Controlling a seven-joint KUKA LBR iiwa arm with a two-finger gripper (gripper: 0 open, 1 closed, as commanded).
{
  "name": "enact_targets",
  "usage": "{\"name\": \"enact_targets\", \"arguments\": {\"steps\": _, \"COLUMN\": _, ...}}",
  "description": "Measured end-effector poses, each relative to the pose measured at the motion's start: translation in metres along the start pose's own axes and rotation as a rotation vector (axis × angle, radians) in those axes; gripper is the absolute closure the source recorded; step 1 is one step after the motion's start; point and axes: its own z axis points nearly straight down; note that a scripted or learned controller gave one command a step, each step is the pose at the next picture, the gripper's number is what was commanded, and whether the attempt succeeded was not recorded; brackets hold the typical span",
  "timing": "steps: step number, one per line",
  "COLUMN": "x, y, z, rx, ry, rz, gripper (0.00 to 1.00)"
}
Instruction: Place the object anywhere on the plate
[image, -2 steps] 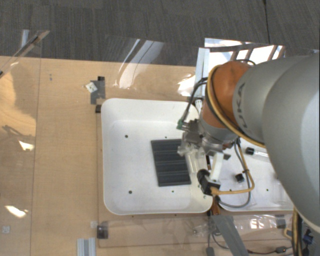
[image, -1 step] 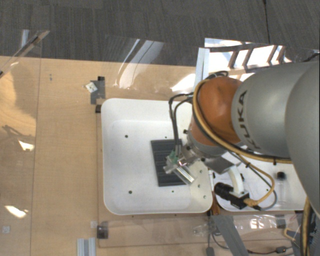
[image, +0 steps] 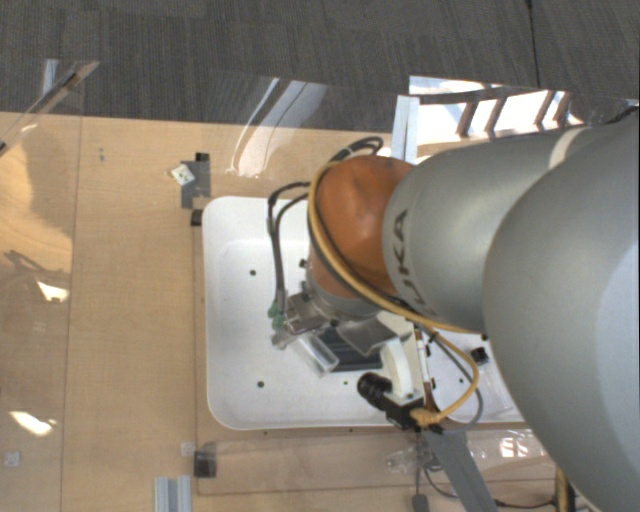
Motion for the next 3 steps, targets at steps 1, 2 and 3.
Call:
{"name": "enact_targets", "arguments": {"steps": 1, "x": -0.037, "y": -0.016, "z": 0.091, "rx": -0.009, "ry": 0.003, "rz": 0.179, "gripper": 1.0}}
{"name": "enact_targets", "arguments": {"steps": 2, "x": -0.06, "y": -0.026, "z": -0.036, "rx": -0.002, "ry": -0.001, "rz": 0.132, "gripper": 1.0}}
{"name": "enact_targets", "arguments": {"steps": 3, "x": -0.011, "y": 0.004, "z": -0.034, "rx": -0.002, "ry": -0.001, "rz": -0.494, "gripper": 1.0}}
